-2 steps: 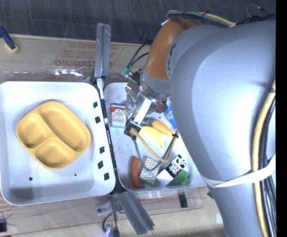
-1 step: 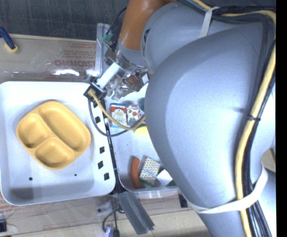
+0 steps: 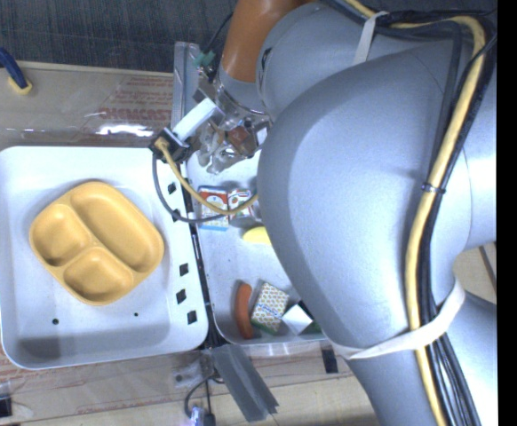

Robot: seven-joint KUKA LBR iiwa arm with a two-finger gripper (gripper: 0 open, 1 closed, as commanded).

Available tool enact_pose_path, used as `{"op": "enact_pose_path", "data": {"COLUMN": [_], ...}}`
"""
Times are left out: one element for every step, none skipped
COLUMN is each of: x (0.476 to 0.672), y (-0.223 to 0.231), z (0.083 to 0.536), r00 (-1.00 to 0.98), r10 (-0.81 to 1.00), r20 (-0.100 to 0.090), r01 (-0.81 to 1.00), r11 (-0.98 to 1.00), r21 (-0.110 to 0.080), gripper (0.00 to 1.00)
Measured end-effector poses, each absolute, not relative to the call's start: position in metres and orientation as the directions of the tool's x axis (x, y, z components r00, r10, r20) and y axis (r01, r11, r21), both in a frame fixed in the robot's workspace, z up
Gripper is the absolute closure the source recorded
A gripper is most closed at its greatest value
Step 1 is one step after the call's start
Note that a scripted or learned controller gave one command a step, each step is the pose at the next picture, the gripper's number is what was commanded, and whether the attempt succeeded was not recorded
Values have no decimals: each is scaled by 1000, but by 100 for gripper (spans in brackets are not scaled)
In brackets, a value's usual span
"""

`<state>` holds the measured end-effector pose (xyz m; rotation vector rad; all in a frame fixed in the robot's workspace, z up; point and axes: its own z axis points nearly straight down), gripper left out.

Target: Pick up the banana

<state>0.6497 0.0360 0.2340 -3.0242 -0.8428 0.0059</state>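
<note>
Wooden bench (image 3: 72, 105), dark ribbed floor (image 3: 90, 11)

Divided tray (image 3: 96, 240) in left bin (image 3: 19, 327)

Arm (image 3: 365, 193): big smooth grey casing, rounded segments. Orange band (image 3: 251, 25) above wrist, upper centre of frame. Yellow + black cables (image 3: 436, 176) run along casing, held w/ white straps (image 3: 418, 335). Wrist hardware (image 3: 223, 136) metallic, w/ white block.

Yellow divided tray (image 3: 97, 240) in white bin (image 3: 10, 327), grey arm (image 3: 374, 193), orange band (image 3: 250, 25)
</note>
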Motion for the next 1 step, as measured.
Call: {"op": "enact_pose_path", "data": {"x": [627], "y": [107], "z": [208], "r00": [901], "r10": [434], "r20": [-4], "r01": [434], "r11": [-901], "r21": [-2], "gripper": [100]}}
